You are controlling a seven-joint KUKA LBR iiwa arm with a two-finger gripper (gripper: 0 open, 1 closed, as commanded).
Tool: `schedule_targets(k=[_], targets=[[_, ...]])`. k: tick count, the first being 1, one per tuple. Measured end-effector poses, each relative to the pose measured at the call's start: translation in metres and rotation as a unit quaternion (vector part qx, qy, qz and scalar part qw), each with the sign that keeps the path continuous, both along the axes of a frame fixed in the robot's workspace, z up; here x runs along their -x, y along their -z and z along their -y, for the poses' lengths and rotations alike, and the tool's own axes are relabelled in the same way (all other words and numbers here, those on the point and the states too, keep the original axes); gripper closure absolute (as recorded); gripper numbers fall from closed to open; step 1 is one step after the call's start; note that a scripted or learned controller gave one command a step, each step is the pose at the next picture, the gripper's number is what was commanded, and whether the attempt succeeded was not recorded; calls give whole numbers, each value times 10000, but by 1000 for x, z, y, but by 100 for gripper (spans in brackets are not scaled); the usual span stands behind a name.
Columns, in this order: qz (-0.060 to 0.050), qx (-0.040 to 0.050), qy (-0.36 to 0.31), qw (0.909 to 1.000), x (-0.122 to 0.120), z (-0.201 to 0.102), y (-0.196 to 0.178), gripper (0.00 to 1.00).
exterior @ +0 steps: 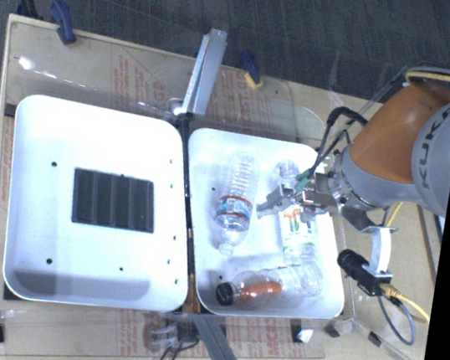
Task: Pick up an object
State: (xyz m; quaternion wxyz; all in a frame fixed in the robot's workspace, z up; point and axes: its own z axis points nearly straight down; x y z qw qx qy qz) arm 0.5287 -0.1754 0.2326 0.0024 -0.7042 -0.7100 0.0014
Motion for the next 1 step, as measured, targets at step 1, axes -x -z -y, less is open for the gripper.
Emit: schedule_targets(k=[1], targets=[[-6, 2, -326, 9995, -17, -35, 74, 0]])
